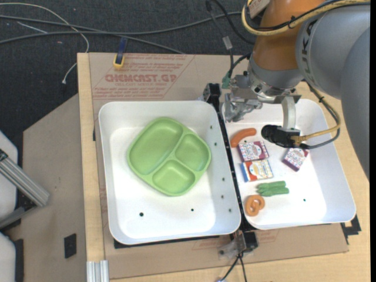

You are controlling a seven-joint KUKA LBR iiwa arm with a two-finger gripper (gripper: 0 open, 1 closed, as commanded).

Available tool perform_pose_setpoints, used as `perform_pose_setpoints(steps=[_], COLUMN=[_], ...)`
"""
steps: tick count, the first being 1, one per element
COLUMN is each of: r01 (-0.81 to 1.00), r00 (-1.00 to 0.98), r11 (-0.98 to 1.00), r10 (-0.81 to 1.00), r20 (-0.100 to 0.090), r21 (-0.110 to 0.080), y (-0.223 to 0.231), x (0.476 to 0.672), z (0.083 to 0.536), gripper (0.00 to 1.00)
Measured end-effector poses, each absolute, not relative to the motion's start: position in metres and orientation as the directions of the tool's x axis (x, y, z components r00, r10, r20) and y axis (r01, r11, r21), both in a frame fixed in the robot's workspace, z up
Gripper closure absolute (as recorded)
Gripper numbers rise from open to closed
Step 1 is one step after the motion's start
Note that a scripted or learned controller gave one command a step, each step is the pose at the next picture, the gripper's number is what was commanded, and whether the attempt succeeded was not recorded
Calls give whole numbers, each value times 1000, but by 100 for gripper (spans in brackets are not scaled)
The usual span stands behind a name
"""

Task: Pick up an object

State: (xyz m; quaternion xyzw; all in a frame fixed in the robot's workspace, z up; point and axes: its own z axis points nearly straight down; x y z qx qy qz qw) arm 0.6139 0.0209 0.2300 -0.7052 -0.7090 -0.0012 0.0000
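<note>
My gripper hangs over the far left corner of the right bin, just beyond an orange sausage. Nearer the front lie a pink-and-white carton, a red-and-blue carton, a small purple box, a green bean pod and an orange pretzel. A black part with a yellow cable hangs from the arm above the bin's middle. None of the objects is seen in the gripper.
The left bin holds a green divided plate. The grey arm with its orange band covers the far right of the scene. Both bins rest on a cardboard sheet; cables lie on the dark floor behind.
</note>
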Motion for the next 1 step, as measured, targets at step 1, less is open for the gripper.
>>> perform_pose_setpoints(steps=[1], r01=[1000], r00=[-5], r11=[5], r10=[1000], r20=[1], r21=[1], y=[65], x=[613], z=[229], gripper=[100])
